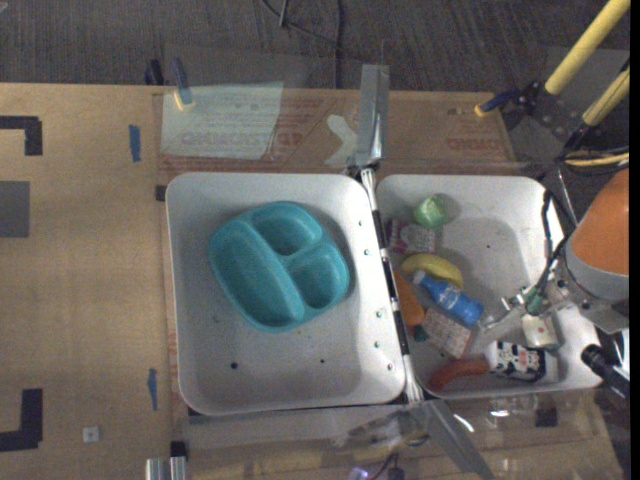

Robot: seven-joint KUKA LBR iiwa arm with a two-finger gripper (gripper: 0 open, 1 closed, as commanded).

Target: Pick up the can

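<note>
You see two white bins side by side. Left bin [200, 358] holds a teal divided plate [280, 265]. Right bin [490, 203] holds a green can [432, 210], banana [432, 267], blue bottle [449, 299] and clutter. Gripper [532, 308] hangs over the right bin's right side.

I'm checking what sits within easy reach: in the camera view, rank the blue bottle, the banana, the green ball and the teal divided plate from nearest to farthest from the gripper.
Measured from the gripper, at the right bin's right side:
1. Blue bottle, just to its left, mid-bin.
2. Banana, farther left and slightly up.
3. Green ball, near the bin's top edge.
4. Teal divided plate, across in the left bin.
</note>
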